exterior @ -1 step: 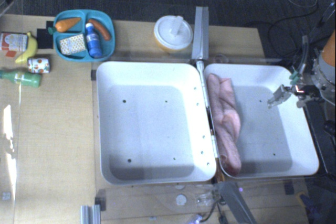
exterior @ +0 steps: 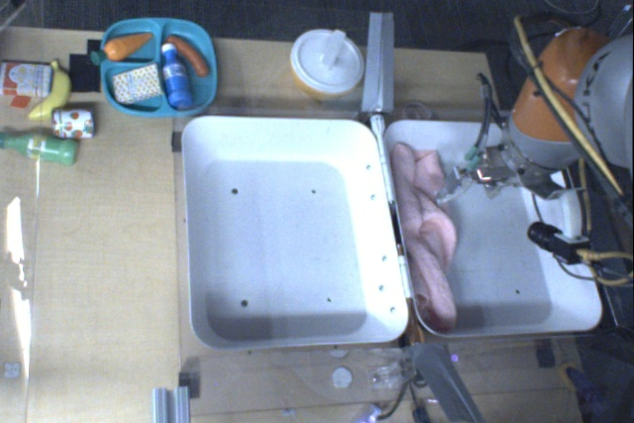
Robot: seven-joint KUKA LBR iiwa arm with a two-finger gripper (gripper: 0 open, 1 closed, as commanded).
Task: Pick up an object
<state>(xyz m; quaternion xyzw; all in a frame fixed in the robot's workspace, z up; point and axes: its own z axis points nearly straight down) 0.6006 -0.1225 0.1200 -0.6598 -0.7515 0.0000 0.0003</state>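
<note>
Two white bins (exterior: 287, 144) fill the bench; we see our arm (exterior: 555, 104) reaching from frame right, gripper (exterior: 464, 181) beside the pink cloth (exterior: 428, 233), its opening unclear.

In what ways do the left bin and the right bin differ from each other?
The left bin is wider, the right bin narrower. The right bin holds a pink cloth lying along its left wall, while the left bin shows bare floor. The gripper is over the right bin, not over the left bin. Both are shallow and white.

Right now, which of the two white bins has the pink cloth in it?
The right-hand bin, under the arm; the pink cloth lies along its left wall.
</note>
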